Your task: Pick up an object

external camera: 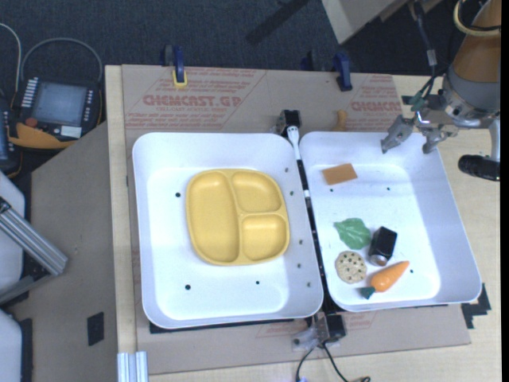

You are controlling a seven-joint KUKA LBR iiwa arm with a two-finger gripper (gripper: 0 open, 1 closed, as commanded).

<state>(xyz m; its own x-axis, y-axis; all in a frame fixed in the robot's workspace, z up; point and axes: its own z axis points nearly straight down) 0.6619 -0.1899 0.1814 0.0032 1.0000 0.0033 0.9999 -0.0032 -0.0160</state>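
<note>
My gripper point(413, 138) hangs open above the far edge of the right bin point(445, 213), with nothing between its fingers. Below it in that bin lie an orange-brown flat block point(339, 174), a green leafy piece point(352, 232), a small black cylinder point(382, 243), a speckled cookie point(350, 267) and an orange carrot point(388, 277). The block is the nearest of them to the gripper, to its left and nearer the camera. The other items cluster at the bin's near end.
The left bin point(159, 213) holds a yellow divided plate point(237, 215). Blue clamps point(179, 66) sit on the cardboard's far edge. A black handheld unit point(56, 106) lies off the bench at the left.
</note>
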